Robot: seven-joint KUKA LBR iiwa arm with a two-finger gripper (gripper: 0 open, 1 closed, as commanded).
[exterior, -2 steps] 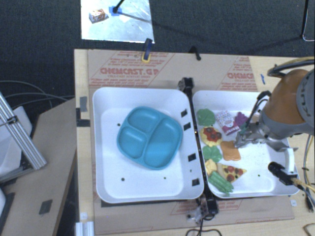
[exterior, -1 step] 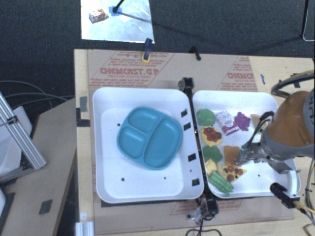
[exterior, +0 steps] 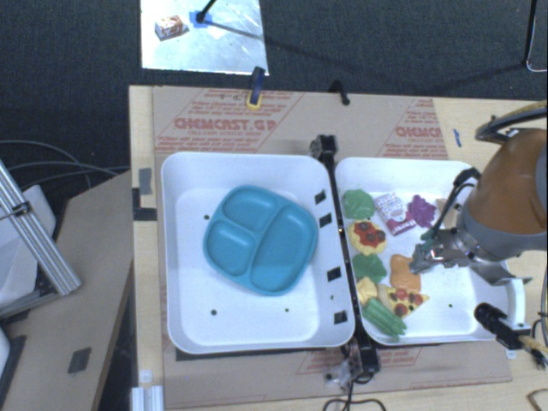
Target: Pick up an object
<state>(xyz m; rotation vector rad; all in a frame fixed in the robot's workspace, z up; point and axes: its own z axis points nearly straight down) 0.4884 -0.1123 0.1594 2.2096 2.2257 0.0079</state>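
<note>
**Ana:** Closest to the lens sits the right bin [exterior: 454,328], with the pincer [exterior: 425,257] low over its middle, fingers drawn narrow with nothing visible between them. No grasp yet, I'd say.

**Ben:** What's in reach?

**Ana:** Toy food, crowded along the bin's nine o'clock side. An orange piece [exterior: 403,272] lies just beside the fingertips at about eight o'clock. Below it a pizza slice [exterior: 405,299], then green beans [exterior: 386,318] at the six o'clock corner. Further up: a round pizza [exterior: 366,236], a green leaf [exterior: 359,203], a white packet [exterior: 390,205] and purple grapes [exterior: 420,210] toward twelve.

**Ben:** And the left bin [exterior: 184,255]?

**Ana:** It holds a blue divided plate [exterior: 259,240], tilted, with no food in it.

**Ben:** Risks?

**Ana:** My guess: the pieces touch or overlap, so closing on the orange piece could nudge the pizza slice or catch two at once. Flat items may slip out of a narrow pinch. The divider between the bins is near, so a sideways push might jam things against it.
</note>
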